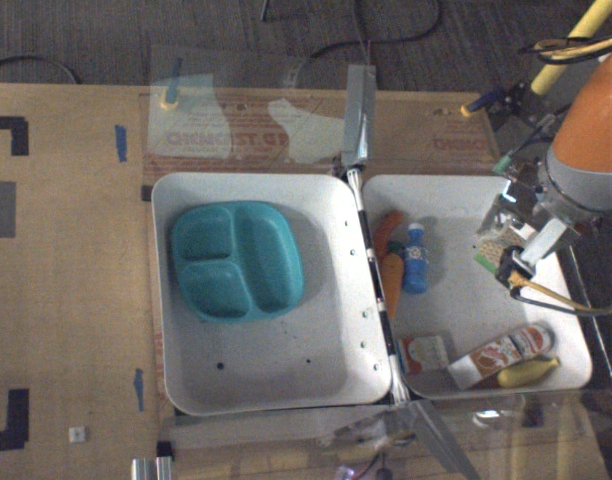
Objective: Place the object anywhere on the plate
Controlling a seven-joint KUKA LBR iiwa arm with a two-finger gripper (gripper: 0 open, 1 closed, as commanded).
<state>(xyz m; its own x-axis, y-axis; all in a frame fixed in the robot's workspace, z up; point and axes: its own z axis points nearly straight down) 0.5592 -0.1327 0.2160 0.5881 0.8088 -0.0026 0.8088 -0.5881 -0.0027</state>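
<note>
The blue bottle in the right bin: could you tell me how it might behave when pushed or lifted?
The blue bottle seems to lie on its side, so it would probably roll if nudged, perhaps against the carrot beside it. It looks smooth and rigid, so possibly slippery.

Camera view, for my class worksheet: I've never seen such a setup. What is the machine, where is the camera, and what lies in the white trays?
One fixed camera looks down at a slant on a bench. The grey and orange machine at right is a robot arm. The left bin holds a teal divided plate. The right bin holds an orange carrot, a blue bottle, a small carton, a red-labelled bottle and a banana. The arm's tip hangs over the right bin; whether it holds anything cannot be told.
</note>
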